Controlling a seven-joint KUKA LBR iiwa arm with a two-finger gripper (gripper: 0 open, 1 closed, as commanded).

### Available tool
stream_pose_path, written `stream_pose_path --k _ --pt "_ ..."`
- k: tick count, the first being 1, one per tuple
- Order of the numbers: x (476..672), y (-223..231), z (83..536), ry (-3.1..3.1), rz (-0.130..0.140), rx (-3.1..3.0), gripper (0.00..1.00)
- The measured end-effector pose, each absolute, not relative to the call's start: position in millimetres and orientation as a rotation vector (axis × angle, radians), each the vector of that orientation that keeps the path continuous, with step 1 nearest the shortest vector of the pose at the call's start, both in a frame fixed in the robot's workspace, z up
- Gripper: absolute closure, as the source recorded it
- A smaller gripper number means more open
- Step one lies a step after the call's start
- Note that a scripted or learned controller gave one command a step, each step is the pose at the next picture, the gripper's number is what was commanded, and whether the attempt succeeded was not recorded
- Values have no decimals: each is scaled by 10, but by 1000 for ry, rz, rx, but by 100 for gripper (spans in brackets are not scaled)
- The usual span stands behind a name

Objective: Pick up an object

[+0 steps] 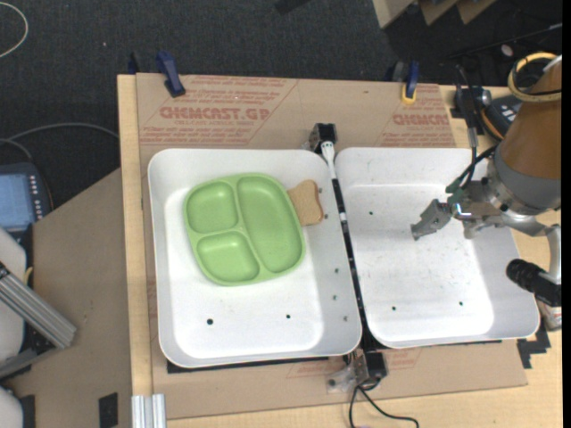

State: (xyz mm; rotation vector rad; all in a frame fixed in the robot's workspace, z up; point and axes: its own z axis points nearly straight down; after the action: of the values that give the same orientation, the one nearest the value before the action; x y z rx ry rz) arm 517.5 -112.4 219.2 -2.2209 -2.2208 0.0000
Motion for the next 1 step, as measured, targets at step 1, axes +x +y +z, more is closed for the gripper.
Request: stream_pose_path --k 1 --pt "5120 -766 4660 -2237 -21 -2229 0"
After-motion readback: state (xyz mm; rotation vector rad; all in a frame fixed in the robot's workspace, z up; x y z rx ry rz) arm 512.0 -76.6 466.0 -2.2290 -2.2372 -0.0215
